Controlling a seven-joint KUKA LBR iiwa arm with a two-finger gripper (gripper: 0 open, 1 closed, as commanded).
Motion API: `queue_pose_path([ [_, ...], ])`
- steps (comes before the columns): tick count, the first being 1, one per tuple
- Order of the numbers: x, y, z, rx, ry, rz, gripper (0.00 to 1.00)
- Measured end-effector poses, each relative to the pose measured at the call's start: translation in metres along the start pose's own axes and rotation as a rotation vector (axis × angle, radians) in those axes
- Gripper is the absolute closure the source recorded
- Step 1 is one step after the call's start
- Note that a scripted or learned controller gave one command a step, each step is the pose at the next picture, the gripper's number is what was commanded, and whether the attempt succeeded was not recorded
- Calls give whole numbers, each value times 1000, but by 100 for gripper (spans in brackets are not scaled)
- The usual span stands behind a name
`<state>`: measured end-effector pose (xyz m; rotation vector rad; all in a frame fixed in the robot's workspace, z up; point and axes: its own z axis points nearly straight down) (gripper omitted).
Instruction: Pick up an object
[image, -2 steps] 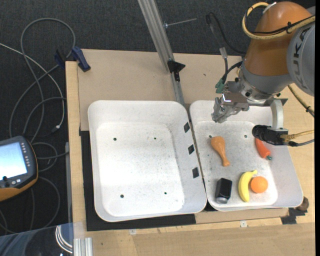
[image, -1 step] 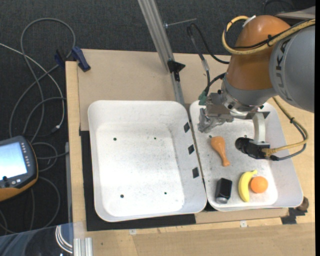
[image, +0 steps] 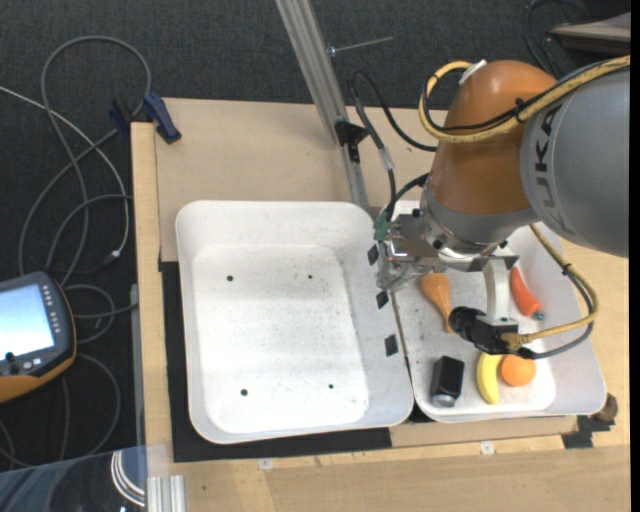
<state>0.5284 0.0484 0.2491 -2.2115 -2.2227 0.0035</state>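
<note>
Several small things crowd the near end of the right bin (image: 575, 395): a black block (image: 447, 380), a banana (image: 487, 379) touching an orange ball (image: 517, 371), then a carrot (image: 437, 296) and a red-orange piece (image: 525, 291) farther back. Packed so closely, they could make a descent nudge a neighbour or catch two at once. Beyond them the arm (image: 560, 150) bends down from the right, wrist low over the bin's far end; whether its gripper (image: 410, 262) is apart or together I cannot tell.

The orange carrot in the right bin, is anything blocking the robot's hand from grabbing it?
Nothing visible sits between them: the gripper hangs just above the carrot, whose top end lies right below it. The banana lies farther off.
</note>
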Motion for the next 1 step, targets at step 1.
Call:
queue_pose_path([
  [1, 45, -19, 7, 0, 0, -1, 100],
])
